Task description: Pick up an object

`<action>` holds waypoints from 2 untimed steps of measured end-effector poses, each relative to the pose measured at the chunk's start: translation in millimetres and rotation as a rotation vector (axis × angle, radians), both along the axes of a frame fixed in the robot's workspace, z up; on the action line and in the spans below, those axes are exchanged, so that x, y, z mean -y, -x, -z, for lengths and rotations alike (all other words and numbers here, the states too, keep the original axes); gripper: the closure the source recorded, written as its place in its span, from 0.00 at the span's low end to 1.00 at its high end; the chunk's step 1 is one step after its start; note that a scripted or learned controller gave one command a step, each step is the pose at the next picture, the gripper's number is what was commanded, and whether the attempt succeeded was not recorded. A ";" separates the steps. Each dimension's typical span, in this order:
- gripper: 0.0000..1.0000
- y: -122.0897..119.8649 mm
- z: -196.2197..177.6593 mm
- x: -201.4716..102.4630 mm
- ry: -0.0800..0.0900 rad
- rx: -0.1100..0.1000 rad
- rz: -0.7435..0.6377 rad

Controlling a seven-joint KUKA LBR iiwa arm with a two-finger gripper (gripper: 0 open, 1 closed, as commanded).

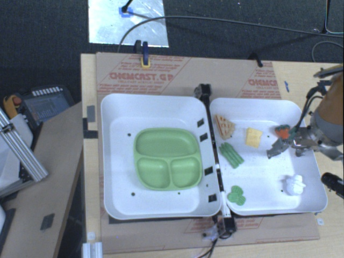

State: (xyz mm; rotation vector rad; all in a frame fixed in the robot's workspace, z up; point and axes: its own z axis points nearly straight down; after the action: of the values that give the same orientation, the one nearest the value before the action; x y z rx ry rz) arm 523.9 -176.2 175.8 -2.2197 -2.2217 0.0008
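Note:
The right bin holds several toy foods. A tan waffle-like wedge lies at its upper left, with a yellow block beside it. Green bean strips lie below these, and a flat green piece sits at the lower left. A white lumpy piece rests at the lower right. An orange-red piece with a green top lies at the right. My gripper hangs low over the bin's right half, just below and beside the orange-red piece. Whether it touches that piece I cannot tell.
The left bin bears a green divided plate. A black divider runs between the bins. The grey arm reaches in over the right bin's right wall. A cable crosses the dark floor behind the bench.

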 end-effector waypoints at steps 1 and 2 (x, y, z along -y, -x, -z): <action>0.00 10.1 55.4 -1.0 -0.001 -0.002 0.001; 1.00 8.0 41.9 -0.4 0.002 0.005 -0.001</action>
State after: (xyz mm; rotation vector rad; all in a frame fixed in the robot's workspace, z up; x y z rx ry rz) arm 515.9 -175.8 133.9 -2.2216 -2.2268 -0.0020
